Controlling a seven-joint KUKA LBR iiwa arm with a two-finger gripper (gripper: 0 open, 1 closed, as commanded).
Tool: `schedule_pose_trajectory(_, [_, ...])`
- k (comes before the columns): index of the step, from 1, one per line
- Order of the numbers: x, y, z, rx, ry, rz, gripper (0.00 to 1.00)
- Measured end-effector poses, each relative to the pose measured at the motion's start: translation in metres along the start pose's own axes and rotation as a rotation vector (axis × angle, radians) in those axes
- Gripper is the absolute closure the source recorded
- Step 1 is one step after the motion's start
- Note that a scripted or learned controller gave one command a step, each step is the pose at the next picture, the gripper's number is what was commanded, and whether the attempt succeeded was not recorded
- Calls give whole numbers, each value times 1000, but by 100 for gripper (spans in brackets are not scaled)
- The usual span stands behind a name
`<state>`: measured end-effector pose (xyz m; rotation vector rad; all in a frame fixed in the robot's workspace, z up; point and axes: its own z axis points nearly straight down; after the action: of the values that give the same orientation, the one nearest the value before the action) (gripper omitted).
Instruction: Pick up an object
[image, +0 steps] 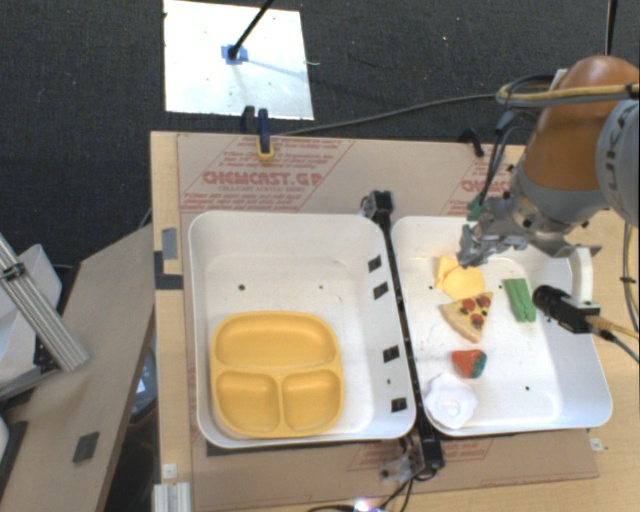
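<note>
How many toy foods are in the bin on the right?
5: yellow piece under the gripper, pizza slice below it, green stick to the right, strawberry lower, white piece at the near edge. The arm may hide more.

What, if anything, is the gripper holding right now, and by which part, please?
It cannot be told: the gripper sits right over the yellow piece in the right bin, but no grasp is visible.

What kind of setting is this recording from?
Likely a robotics lab bench for pick trials: two white bins on a cardboard-covered bench, toy food such as a pizza slice in the right bin, a yellow tray in the left, and the arm's gripper over the toys.
</note>
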<state>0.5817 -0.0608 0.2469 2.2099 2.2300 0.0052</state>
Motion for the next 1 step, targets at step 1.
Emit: schedule_pose_trajectory(1, [52, 24, 7, 1, 0, 0, 100])
